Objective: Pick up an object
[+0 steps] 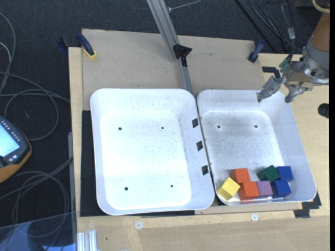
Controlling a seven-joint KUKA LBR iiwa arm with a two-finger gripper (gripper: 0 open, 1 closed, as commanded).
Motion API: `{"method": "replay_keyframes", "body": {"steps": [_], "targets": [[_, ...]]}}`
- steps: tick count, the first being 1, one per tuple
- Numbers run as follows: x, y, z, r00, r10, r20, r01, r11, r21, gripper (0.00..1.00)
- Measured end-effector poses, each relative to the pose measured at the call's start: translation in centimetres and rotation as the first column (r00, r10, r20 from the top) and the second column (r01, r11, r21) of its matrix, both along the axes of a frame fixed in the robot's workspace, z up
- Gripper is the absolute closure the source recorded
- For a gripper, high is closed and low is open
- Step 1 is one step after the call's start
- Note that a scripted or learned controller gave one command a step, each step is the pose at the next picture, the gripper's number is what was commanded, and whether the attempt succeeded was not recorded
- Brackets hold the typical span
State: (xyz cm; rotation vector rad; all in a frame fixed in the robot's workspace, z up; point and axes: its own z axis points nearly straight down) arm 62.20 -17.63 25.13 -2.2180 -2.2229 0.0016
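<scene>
Nearest the camera, small blocks (pixel 256 184) crowd the right bin's (pixel 296 140) front corner, likely light, rigid, smooth-faced, best pinched across flat sides of an outer one; far back, gripper (pixel 277 93) hovers open, empty.

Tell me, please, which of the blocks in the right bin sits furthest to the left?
The yellow block: it lies tilted at the left end of the cluster, just left of the orange blocks, by the bin's near wall.

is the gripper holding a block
No, the gripper is open with nothing between its fingers, far from the blocks.
</scene>
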Motion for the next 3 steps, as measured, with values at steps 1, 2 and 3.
{"method": "replay_keyframes", "body": {"steps": [1, 2, 3], "targets": [[0.1, 0.0, 1.2, 1.000, 0.002, 0.003, -0.002, 1.000, -0.001, 1.00], [0.4, 8.3, -2.9, 1.000, 0.006, -0.004, -0.006, 1.000, 0.005, 1.00], [0.5, 7.7, -1.5, 1.000, 0.000, 0.003, 0.000, 1.000, 0.001, 1.00]]}}
